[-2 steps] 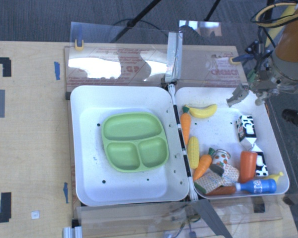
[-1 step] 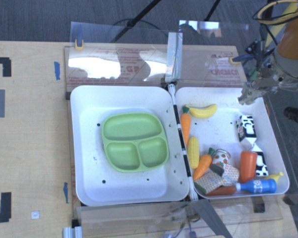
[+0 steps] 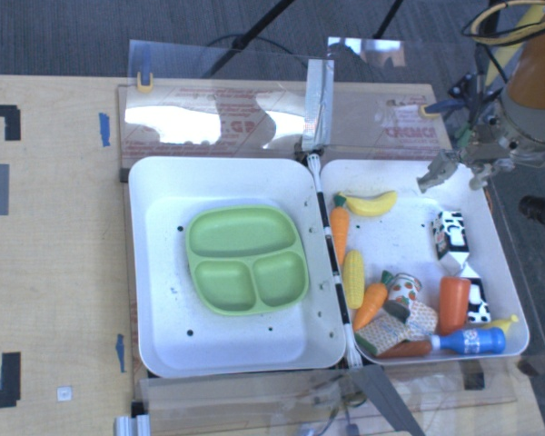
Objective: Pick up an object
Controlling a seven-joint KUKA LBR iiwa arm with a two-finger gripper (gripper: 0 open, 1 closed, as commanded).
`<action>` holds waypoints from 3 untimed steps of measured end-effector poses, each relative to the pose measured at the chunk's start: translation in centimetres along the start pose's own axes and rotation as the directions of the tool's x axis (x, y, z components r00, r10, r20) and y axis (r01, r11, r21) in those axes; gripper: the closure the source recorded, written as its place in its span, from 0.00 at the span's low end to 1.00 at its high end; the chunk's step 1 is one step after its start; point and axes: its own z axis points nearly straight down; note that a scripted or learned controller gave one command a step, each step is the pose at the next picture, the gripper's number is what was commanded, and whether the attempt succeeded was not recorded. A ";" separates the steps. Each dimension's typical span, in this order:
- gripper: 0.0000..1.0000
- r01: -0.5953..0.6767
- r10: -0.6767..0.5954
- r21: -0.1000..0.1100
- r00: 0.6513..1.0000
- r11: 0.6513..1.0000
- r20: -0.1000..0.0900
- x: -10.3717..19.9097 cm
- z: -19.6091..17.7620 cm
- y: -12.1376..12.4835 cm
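End effector [image 3: 456, 171] above toy-filled right bin [image 3: 509, 271]

The right bin [image 3: 507, 271] has open floor in its upper middle, between the banana [image 3: 371, 203] and the black-and-white carton [image 3: 450, 235]. Its lower half is crowded: corn [image 3: 354, 280], carrots [image 3: 372, 303], orange cup [image 3: 453, 303], blue bottle [image 3: 470, 341] packed close together.
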 end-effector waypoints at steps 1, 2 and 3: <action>0.00 -0.046 0.046 0.004 0.999 0.999 -0.002 -3.4 7.8 0.1; 0.00 -0.078 0.078 -0.001 0.997 0.997 -0.011 -4.6 13.7 0.3; 1.00 -0.078 0.078 0.001 0.997 0.997 -0.005 -4.8 12.9 0.2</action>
